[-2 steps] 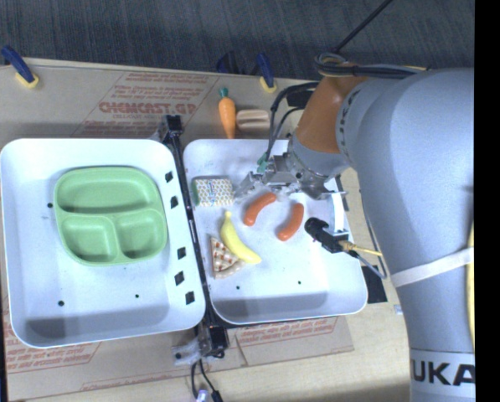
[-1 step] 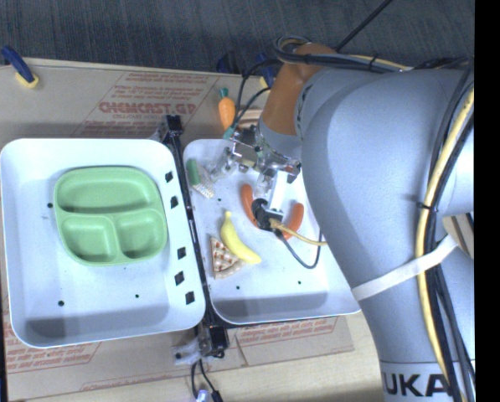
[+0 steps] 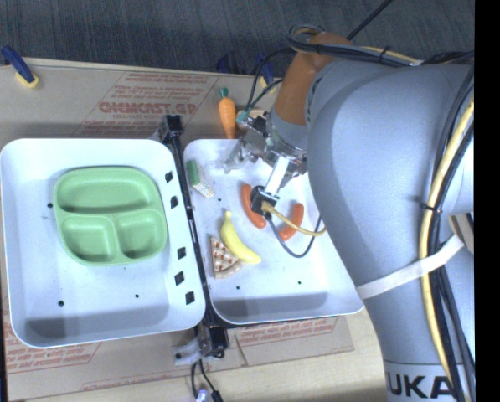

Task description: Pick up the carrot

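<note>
Hovering with gripper (image 3: 243, 145) at right bin's (image 3: 304, 270) far edge; failing to read whether clenched or released. Risking striking rim while reaching carrot (image 3: 226, 115) lying just outside on surface (image 3: 132, 99).

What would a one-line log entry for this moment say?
carrot: on cardboard past right bin far rim | gripper: close beside carrot | hold: cannot tell

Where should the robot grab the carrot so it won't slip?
Grab the carrot around its thick orange middle, not the green leafy end. It lies flat just outside the right bin, long and thin, so coming straight down from above and squeezing across its short width probably works best.
</note>
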You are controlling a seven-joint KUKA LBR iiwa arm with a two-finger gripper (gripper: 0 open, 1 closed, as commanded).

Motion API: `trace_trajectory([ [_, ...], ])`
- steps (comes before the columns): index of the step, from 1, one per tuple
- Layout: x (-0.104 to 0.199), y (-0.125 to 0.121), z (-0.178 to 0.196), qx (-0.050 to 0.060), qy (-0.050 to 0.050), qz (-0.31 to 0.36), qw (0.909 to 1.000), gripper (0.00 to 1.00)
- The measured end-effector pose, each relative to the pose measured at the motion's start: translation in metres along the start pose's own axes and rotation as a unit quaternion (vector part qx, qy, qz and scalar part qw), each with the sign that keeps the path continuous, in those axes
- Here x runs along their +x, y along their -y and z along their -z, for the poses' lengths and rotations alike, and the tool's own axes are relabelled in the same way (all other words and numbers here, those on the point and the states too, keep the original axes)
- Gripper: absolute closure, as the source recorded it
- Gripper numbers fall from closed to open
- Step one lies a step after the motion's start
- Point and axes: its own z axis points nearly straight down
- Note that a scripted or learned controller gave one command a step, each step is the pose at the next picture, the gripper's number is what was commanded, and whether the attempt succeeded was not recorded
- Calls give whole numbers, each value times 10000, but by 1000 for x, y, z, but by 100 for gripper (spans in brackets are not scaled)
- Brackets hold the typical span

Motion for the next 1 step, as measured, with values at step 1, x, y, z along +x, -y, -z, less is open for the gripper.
trace_trajectory([
  [1, 1, 1, 10, 23, 4, 45, 10000, 100],
])
